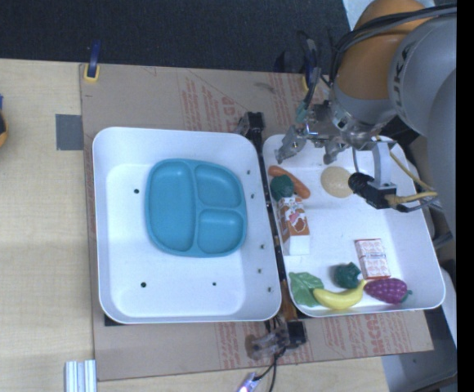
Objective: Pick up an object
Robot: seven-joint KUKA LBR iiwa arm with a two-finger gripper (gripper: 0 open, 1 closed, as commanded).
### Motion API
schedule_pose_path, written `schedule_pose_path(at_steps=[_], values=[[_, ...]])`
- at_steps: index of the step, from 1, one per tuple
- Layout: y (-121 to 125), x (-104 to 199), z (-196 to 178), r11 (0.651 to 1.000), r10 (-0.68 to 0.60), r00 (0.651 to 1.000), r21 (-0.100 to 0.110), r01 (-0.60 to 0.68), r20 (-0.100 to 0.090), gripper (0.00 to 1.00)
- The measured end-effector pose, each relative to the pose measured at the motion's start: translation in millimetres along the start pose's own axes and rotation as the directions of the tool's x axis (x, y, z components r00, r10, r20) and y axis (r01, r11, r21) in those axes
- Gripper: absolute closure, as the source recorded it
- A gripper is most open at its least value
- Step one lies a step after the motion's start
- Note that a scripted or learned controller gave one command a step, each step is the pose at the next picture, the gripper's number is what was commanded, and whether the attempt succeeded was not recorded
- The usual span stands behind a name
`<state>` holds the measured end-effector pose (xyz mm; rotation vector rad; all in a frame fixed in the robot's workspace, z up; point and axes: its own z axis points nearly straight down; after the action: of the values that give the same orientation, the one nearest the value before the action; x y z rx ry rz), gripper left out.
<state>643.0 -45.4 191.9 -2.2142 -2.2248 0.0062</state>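
Above the right bin's [430, 243] far edge your gripper [311, 149] hangs spread, unladen — centre it over one toy — the carrot [289, 180] perhaps — before descending.

Single fixed camera, overhead, slanted down; both white bins framed whole: left bin [106, 219] away from the gripper [310, 147], right bin [421, 243] beneath it.
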Motion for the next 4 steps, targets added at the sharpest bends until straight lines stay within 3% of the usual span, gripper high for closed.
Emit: schedule_pose_path(at_steps=[1,2,3,4], values=[[-11.2,10.7,0.1,1.000,-0.001,1.000,0.000,0.001,0.001,0.00],[1.2,23.5,-0.2,1.000,-0.001,1.000,-0.003,0.001,0.000,0.00],[13.6,17.7,-0.3,1.000,-0.001,1.000,-0.003,0.001,-0.001,0.00],[-72.3,-10.1,-1.9,1.000,0.002,1.000,0.000,-0.002,0.000,0.00]])
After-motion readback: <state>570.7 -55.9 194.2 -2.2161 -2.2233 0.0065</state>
